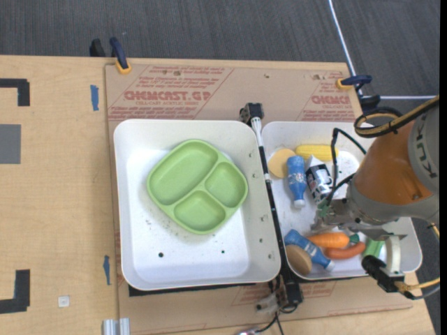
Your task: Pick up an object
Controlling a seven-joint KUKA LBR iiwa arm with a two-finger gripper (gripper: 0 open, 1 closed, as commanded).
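Two shallow white bins side by side on a brown cardboard sheet (209, 86) printed in red with "CHEMCAST", readable at least twice along the top.

Left white bin (140, 257): a light green three-compartment plastic plate (198, 185), sitting flat, tilted diagonally in the bin.

Right white bin (412, 253): cluttered. A blue plastic bottle with white label (297, 180) lies on its side, long axis near vertical in view, cap end toward the bottom. Label text too small to read. Just beside it, right, a small dark can with white markings (320, 180), unreadable. A yellow corn cob (314, 151) lies crosswise at the top, next to a round yellow-orange disc (279, 162). Lower down, an orange toy carrot (330, 241) lies horizontal, above a red-orange piece (346, 252). A second blue item (307, 246) lies diagonal, touching a tan round bread-like piece (300, 259).

Grey arm with orange band (391, 173) reaches in from the right; gripper (328, 213) sits low, just above the carrot. Fingers hidden, spacing undeterminable. Nothing visibly clamped.
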